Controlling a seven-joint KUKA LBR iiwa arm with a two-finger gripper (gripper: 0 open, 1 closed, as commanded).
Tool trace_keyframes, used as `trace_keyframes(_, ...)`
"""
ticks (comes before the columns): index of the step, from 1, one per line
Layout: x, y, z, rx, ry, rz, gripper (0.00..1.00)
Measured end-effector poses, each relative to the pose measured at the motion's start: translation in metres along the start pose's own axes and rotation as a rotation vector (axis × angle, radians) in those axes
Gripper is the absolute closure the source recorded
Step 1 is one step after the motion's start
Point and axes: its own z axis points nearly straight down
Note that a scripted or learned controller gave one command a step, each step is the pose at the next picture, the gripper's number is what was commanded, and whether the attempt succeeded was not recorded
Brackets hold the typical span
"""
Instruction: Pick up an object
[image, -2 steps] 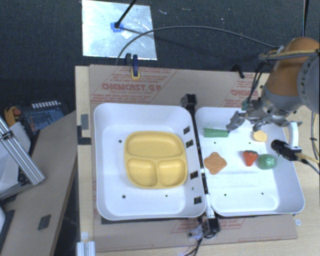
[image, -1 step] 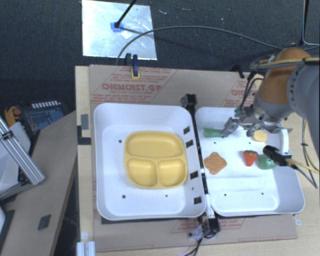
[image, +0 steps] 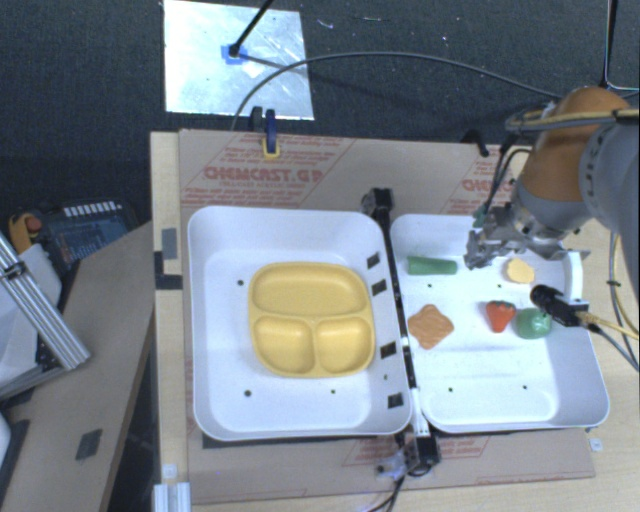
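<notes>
Green strip (image: 432, 265) lies just left of gripper (image: 480, 250) — long axis crosswise; finger state — cannot tell.

My worktop (image: 170, 330) is carrying a brown board (image: 300, 165) printed with red lettering, and two shallow white bins are sitting side by side on that board. The left bin (image: 215, 300) and the right bin (image: 570, 385) are touching along a black hinged strip (image: 392, 300) running between them. A yellow and blue clamp (image: 270, 135) is gripping the board's far edge.
</notes>
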Motion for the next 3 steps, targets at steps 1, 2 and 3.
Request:
trace_keyframes(1,-0.008,-0.002,-0.049,-0.002,-0.001,0.001,1.0)
trace_keyframes(2,-0.013,-0.004,-0.113,-0.004,-0.001,-0.001,1.0)
trace_keyframes(3,-0.013,-0.003,-0.143,-0.001,0.0,-0.003,1.0)
